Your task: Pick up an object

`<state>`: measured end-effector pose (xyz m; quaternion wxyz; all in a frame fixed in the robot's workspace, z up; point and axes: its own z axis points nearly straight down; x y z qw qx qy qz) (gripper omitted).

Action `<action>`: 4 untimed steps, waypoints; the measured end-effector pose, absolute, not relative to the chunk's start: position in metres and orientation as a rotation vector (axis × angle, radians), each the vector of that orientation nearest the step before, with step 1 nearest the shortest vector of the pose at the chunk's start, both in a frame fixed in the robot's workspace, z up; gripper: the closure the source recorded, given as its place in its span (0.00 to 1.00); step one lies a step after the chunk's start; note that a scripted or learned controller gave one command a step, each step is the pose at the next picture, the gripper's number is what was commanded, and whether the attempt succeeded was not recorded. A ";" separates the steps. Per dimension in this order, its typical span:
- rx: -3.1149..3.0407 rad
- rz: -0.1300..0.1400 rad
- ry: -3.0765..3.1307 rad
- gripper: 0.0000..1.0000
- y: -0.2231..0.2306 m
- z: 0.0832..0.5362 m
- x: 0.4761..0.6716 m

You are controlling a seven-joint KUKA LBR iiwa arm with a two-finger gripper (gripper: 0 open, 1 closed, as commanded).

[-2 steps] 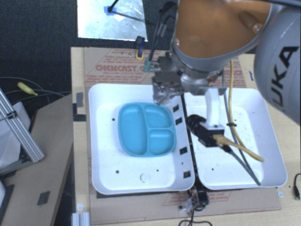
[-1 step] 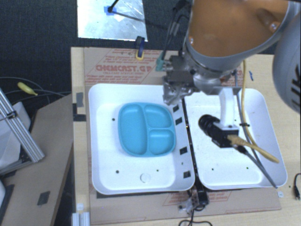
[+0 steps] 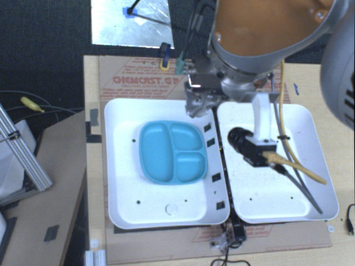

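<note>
Blue divided plate (image 3: 172,151) lies in the left bin (image 3: 122,195); gripper (image 3: 198,106) hangs over that bin's far right corner. I cannot tell whether it is clenched.

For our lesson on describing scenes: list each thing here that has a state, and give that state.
Blue divided plate: lying flat, hollows facing up, in the left bin.
Hand: poised at the back of the bins, by the wall between them, with no thing seen held.
</note>
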<state>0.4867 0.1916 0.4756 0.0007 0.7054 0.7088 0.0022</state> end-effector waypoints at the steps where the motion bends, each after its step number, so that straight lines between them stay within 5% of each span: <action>1: 2.210 0.009 2.229 1.00 0.191 0.486 0.487; 2: 2.216 -0.016 2.233 1.00 0.236 0.358 0.486; 3: 2.223 -0.010 2.223 1.00 0.234 0.286 0.485; 4: 2.219 0.026 2.212 1.00 0.204 0.420 0.528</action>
